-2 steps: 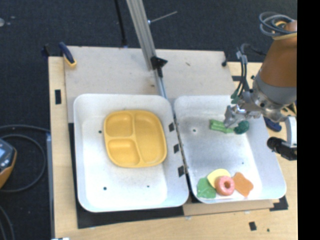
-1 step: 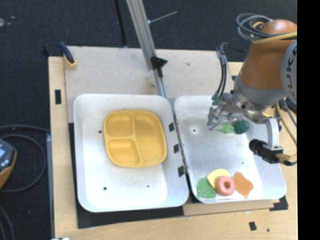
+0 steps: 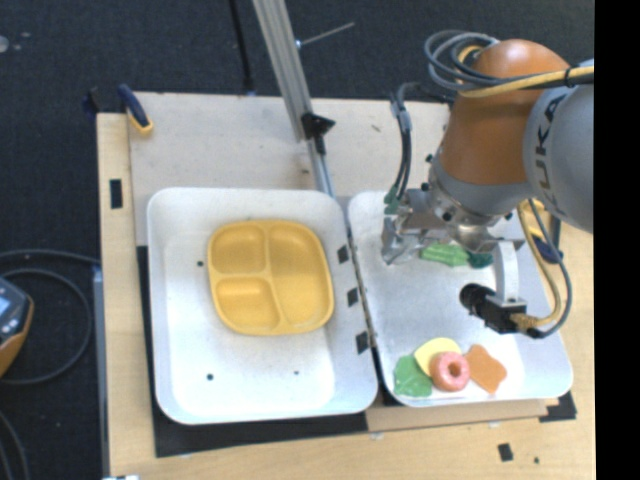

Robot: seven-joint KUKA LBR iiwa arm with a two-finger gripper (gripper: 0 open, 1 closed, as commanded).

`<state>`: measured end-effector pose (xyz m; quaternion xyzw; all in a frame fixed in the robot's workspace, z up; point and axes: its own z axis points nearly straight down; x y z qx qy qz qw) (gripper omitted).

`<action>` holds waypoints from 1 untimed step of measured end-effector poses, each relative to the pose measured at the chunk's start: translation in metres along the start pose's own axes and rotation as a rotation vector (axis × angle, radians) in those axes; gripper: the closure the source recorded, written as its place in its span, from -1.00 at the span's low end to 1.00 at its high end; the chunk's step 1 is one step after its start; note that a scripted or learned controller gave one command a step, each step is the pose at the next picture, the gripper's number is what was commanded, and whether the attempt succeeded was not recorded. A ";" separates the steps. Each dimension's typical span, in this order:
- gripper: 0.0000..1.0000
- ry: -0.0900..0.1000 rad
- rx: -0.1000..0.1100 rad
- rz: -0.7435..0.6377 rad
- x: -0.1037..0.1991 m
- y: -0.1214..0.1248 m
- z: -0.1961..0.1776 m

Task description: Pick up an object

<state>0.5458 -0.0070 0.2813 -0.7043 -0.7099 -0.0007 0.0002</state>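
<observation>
A cluster of toy foods sits at the near edge of the right bin (image 3: 540, 368): a green piece (image 3: 410, 376), a yellow piece (image 3: 434, 352), a pink doughnut (image 3: 451, 371) and an orange piece (image 3: 487, 368). Farther back in that bin, the pincer (image 3: 400, 243) hangs low beside a green object (image 3: 445, 256); whether it is clenched, I cannot tell. Left of that bin, a yellow divided plate (image 3: 270, 276) lies in the left bin (image 3: 180, 368)

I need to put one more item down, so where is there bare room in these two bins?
Left bin: bare floor all around the yellow divided plate, widest along the near edge. Right bin: a free patch mid-floor between the gripper and the toy cluster, pink donut included, crowding the near edge.
</observation>
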 end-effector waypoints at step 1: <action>1.00 0.000 0.002 0.001 0.049 -0.006 0.020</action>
